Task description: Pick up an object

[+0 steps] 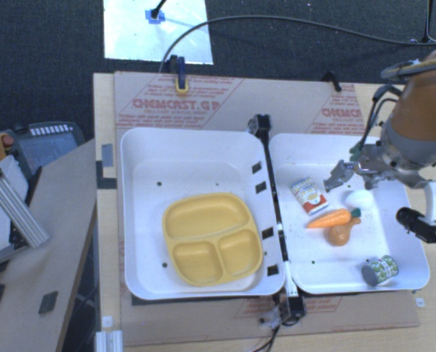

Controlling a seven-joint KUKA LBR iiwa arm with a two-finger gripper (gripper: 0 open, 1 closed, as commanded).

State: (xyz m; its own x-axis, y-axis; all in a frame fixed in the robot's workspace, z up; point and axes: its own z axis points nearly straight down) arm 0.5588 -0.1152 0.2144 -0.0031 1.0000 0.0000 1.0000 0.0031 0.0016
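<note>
Gripper (340, 174): poised over right bin (415, 273), upper part; jaw state can't be told; nothing seen held. Nearby, all lying loose: carton (308, 195), carrot (330, 218), pear (339, 234), can (379, 270). Left bin (137, 196): yellow tray (212, 237). Pick judged not yet made; grasp and lift remain.

1 fixed camera looks down at a slant on both bins (203, 141), arm (423, 116) entering right.

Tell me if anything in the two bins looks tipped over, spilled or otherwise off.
The small can lies on its side near the right bin's front corner, and the little carton lies askew. Nothing looks spilled. The yellow tray sits flat in the left bin.
</note>
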